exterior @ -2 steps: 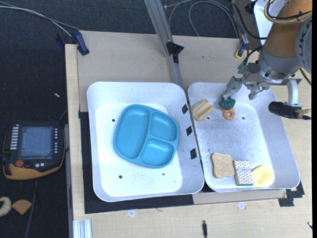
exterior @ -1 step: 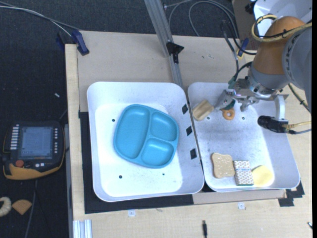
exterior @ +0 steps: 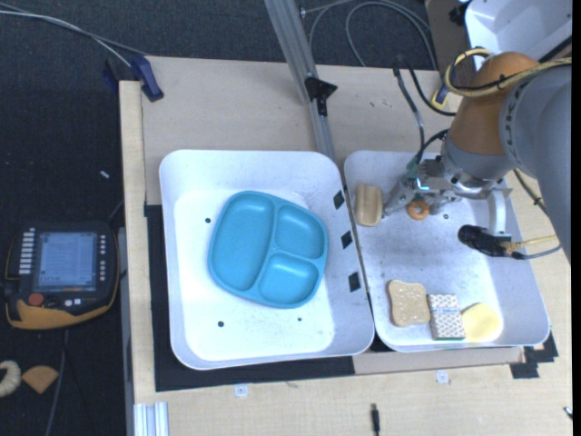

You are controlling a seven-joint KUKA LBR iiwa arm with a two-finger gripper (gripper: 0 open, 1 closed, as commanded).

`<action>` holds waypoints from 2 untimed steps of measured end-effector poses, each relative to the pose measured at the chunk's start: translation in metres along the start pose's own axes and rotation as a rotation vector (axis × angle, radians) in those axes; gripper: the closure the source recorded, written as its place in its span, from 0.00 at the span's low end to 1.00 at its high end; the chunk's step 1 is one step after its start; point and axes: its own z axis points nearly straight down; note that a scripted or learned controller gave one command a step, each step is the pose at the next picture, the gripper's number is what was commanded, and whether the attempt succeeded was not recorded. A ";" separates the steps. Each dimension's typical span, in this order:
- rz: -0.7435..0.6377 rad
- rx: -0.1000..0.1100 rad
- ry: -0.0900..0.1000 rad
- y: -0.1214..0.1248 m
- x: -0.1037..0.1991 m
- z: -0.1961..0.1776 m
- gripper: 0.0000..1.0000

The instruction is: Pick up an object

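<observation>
My gripper (exterior: 419, 198) hangs over the upper left part of the right bin (exterior: 454, 262), at the end of the grey arm with its orange band (exterior: 486, 98). A small orange object (exterior: 417, 212) sits right at the gripper's tip, touching it or just under it; I cannot make out whether it is held. A tan roll-shaped piece (exterior: 368, 204) lies to the gripper's left against the bin's wall. Along the bin's near edge lie a slice of toast (exterior: 408, 302), a patterned square block (exterior: 445, 317) and a yellow round piece (exterior: 482, 322).
The left bin (exterior: 182, 243) holds a blue divided plate (exterior: 269, 248). A metal pole (exterior: 295, 53) slants down to the gap between the bins. A black cable plug (exterior: 481, 239) hangs from the arm over the right bin. A teach pendant (exterior: 62, 272) lies left of the bench.
</observation>
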 end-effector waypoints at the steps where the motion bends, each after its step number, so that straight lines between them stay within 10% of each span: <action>1: 0.000 -0.005 0.000 0.002 0.000 -0.014 1.00; 2: 0.001 -0.008 -0.001 -0.006 -0.004 -0.071 1.00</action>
